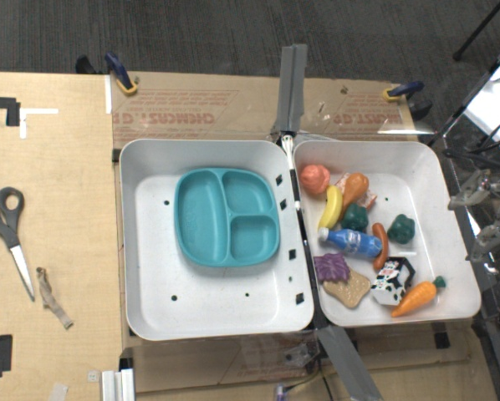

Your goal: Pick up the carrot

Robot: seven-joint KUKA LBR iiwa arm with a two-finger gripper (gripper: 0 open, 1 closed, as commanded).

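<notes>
The carrot (417,297), orange with a small green top, lies in the front right corner of the right bin (438,174). Its tip points to the front left and its green end to the back right. A black-and-white cow-patterned carton (391,280) touches it on the left. The bin's front wall runs just below it.
The right bin also holds a banana (330,209), a blue bottle (353,241), purple grapes (332,266), a toast slice (348,291), a peach ball (314,178) and green pieces (401,228). A teal divided plate (227,217) sits in the left bin (141,249). Scissors (7,232) lie far left.
</notes>
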